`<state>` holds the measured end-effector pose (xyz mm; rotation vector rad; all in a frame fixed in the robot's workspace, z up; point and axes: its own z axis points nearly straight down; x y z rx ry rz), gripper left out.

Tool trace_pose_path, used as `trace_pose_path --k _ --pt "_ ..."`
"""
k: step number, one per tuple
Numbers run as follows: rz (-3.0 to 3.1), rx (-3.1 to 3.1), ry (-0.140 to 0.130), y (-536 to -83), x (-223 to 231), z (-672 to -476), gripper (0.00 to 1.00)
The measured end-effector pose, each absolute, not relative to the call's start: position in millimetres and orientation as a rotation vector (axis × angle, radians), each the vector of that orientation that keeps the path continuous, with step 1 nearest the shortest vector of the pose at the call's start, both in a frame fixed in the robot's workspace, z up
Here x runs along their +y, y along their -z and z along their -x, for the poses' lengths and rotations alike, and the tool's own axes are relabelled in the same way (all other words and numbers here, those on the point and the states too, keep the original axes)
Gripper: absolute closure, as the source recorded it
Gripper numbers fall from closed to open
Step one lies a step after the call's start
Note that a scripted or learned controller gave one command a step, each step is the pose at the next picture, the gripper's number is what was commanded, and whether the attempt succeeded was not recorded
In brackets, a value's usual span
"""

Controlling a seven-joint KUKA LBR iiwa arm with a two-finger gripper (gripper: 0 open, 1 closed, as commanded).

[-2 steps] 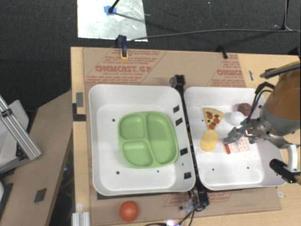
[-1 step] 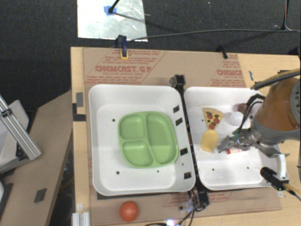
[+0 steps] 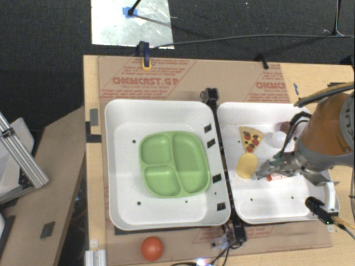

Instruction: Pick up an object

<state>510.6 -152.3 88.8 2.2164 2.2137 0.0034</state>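
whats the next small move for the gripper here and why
Probably a short slide left and down onto the yellow piece. The gripper sits low in the right bin, just right of that piece, with nothing visibly between its fingers, so closing where it is would likely miss.

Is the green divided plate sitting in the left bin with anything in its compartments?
Empty. The green divided plate lies flat in the left bin, and all its compartments show bare green.

green tray [image 3: 175,164] fills left bin [image 3: 119,115], margins free
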Motion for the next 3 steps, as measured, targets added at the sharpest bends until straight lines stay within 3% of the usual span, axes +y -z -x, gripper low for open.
trace_pose_path --k 1,3 --pt "-2.207 2.210 -0.015 -102 -152 -514.5 1.00" --pt "-2.213 2.223 -0.004 -193 -151 -524.1 1.00"
